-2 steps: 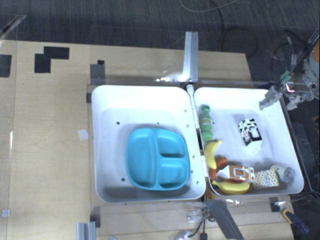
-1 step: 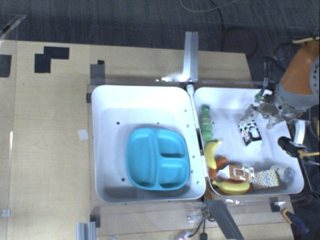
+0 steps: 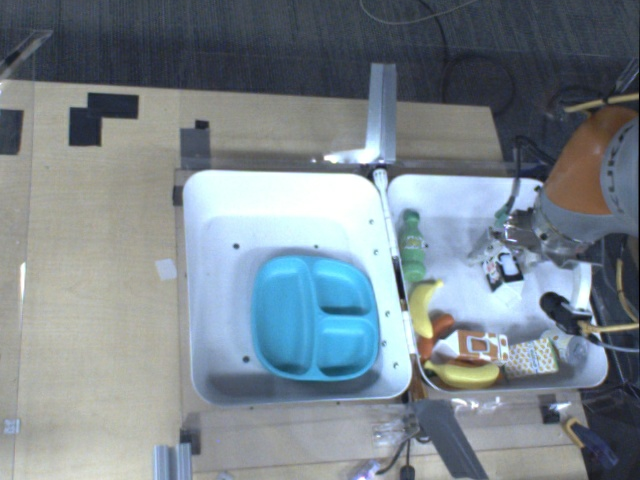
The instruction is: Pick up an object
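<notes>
Two shallow white bins sit side by side on the wooden bench [image 3: 90, 298]. The left bin [image 3: 215, 218] carries a blue divided tray [image 3: 315, 318], which lies toward that bin's near edge, its compartments facing up.

The right bin [image 3: 455, 198] carries the loose objects, gathered mostly along its left wall and near edge. A green bottle [image 3: 411, 245] lies against the left wall, just beside the divider between the bins. Below it a yellow banana [image 3: 424, 306] curves along the same wall, touching an orange-red item [image 3: 434, 330] at its lower end. In the near left corner of the right bin a second yellow banana-like fruit [image 3: 463, 374] lies along the near wall, and a small orange and white carton [image 3: 482, 347] rests just above it. A patterned packet [image 3: 530, 358] lies to the right of the carton, near the bin's near edge.

The grey arm with its orange band [image 3: 585, 173] reaches in from the right edge of the bench, over the right bin. Its end effector [image 3: 503, 258] hangs low over the middle of the right bin, apart from the objects along the left wall and the near edge. How wide its fingers stand cannot be told, and no object can be made out between them.
</notes>
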Controlling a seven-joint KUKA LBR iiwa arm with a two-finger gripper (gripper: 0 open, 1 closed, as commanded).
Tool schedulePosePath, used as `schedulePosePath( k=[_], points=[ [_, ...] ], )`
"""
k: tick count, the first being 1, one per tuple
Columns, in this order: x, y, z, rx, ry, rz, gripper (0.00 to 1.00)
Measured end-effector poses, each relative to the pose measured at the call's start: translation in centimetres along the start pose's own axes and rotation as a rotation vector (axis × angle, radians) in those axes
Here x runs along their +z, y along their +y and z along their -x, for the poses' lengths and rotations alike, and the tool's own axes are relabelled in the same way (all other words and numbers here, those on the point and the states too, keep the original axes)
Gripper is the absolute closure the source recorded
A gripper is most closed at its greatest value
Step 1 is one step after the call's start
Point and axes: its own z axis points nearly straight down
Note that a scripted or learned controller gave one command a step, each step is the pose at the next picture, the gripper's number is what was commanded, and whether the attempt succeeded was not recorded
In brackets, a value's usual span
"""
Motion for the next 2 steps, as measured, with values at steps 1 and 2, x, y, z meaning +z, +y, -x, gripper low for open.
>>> schedulePosePath(
  k=[1,2],
  points=[
    [-1.3,0.3,-0.2,-0.003,0.0,0.009,1.0],
    [-11.2,0.4,-3.9,0.223,-0.001,-0.006,1.0]
  ],
)
